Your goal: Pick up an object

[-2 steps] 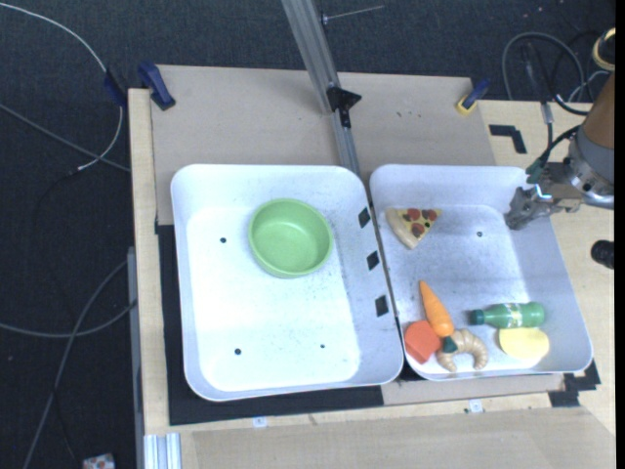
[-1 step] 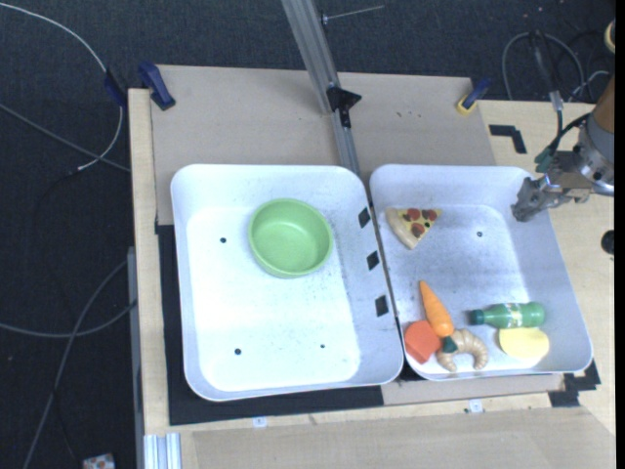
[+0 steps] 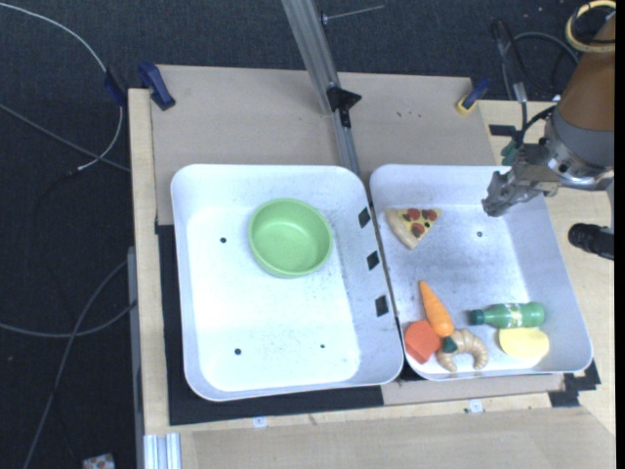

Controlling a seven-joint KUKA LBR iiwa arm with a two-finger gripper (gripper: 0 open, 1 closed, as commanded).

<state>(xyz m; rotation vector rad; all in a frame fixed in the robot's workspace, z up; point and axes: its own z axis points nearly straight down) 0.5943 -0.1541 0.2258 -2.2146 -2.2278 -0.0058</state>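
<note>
The hand (image 3: 496, 201) hangs over the right bin (image 3: 532, 252) near its upper right edge, and I cannot tell how it is set. Along the bin's lower edge lie a carrot (image 3: 436, 308), a green bottle (image 3: 506, 314) (on its side) and a yellow piece (image 3: 523, 343); a pizza slice (image 3: 411, 224) sits upper left.

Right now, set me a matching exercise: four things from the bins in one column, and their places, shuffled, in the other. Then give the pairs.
Things:
1. green bowl
2. pizza slice
3. green bottle
4. tool

Places:
A. near end of the right bin, lying just above a yellow piece
B. over the far right part of the right bin
C. upper half of the left bin
D. far left corner of the right bin

Pairs: 1-C, 2-D, 3-A, 4-B
</note>
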